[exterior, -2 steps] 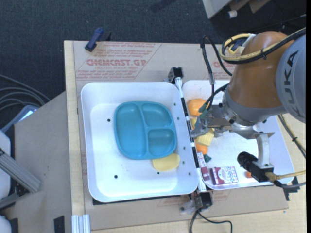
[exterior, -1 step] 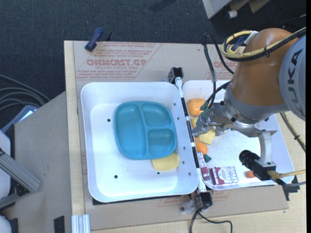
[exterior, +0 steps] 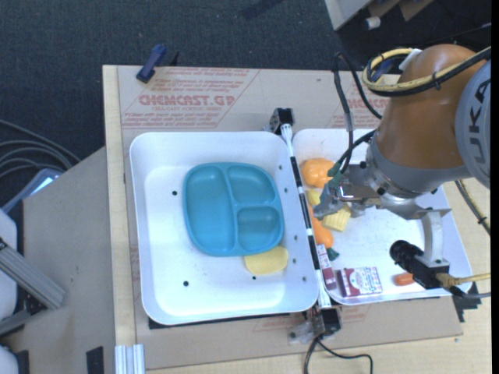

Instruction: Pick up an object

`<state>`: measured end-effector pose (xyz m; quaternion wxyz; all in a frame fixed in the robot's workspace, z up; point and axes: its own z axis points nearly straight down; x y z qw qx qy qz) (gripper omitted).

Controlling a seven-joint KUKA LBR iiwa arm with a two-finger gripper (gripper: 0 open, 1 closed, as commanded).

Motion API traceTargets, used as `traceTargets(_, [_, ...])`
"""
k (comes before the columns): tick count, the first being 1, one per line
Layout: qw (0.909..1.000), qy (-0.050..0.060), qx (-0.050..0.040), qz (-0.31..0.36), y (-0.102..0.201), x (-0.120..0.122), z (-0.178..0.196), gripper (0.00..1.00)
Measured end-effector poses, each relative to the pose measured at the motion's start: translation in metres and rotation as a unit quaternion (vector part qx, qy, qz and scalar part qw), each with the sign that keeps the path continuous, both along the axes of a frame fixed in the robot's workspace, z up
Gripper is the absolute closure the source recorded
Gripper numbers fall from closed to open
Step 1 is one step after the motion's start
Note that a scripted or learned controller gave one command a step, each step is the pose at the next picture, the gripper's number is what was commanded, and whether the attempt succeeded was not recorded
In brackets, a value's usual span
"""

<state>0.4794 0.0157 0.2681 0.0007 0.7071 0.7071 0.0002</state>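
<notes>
My gripper (exterior: 329, 201) hangs low over the left part of the right bin (exterior: 390, 228), under the orange-banded wrist. It is right among a cluster of small things. An orange round fruit (exterior: 314, 171) lies just behind it. A pale yellow piece (exterior: 338, 221) sits directly at its tip, touching or nearly so. An orange piece (exterior: 322, 237) lies a little nearer the front. I cannot see anything held in the gripper.
A maroon and white packet (exterior: 355, 281) lies at the right bin's front edge, with a small orange bit (exterior: 402, 280) to its right. The left bin (exterior: 156, 232) holds a blue divided plate (exterior: 232, 207) and a yellow lump (exterior: 265, 263). A black clip divider (exterior: 300, 201) runs between the bins.
</notes>
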Motion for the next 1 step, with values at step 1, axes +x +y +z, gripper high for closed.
traceTargets(1, [1.0,0.0,-0.0001,0.0,-0.0016,-0.0001,-0.0002,1.0])
